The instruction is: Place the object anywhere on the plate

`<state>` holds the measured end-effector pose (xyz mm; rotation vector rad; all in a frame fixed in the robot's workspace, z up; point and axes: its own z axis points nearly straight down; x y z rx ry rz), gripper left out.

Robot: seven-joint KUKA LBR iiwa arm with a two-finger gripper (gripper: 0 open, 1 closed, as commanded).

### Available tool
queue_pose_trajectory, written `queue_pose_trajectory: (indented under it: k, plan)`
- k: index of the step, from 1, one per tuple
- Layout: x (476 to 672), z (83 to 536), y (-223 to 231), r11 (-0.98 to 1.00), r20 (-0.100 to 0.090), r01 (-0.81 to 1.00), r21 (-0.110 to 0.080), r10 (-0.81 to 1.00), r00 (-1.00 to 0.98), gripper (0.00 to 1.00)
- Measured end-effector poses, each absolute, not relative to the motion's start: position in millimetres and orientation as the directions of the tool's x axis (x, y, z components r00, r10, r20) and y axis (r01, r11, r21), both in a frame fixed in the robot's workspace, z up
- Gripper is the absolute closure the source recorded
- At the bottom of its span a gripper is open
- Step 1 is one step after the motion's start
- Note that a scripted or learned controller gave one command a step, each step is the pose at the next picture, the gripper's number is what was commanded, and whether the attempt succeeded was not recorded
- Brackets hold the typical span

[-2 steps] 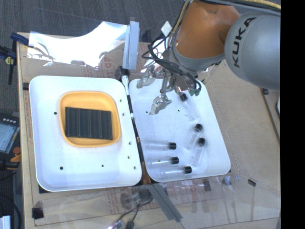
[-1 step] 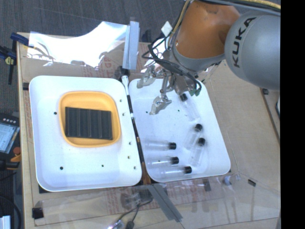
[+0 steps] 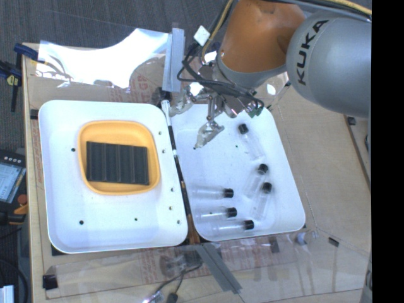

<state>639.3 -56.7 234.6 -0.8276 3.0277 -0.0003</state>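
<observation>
Above the right shallow white bin (image 3: 287, 188), at its 11 o'clock corner, the two-finger gripper (image 3: 206, 134) hangs, jaws' state indiscernible; clear black-capped vials (image 3: 214, 194) line the 3-to-6 o'clock rim, the yellow square plate (image 3: 118, 134) apart leftward.

Light: bright, even, from above | Glare: foil sheet (image 3: 95, 59) blown white | Shadows: soft | Focus: mildly soft overall

1. 2 bins side by side on the bench (image 3: 315, 169): left bin (image 3: 60, 213), right bin (image 3: 287, 188).
2. Plate (image 3: 117, 131) in left bin, toward its far half.
3. Vials (image 3: 243, 194) in right bin, 6 scattered along its right and near parts.
4. Gripper (image 3: 207, 133) over right bin's far-left area; arm (image 3: 297, 36) behind and right.
</observation>
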Motion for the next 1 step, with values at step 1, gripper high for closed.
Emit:
queue_pose_trajectory:
  k: [1]
  plan:
    - [638.2, 190.2, -93.8, 0.649, 0.0, -0.76, 0.002, -0.76, -0.649, 0.0]
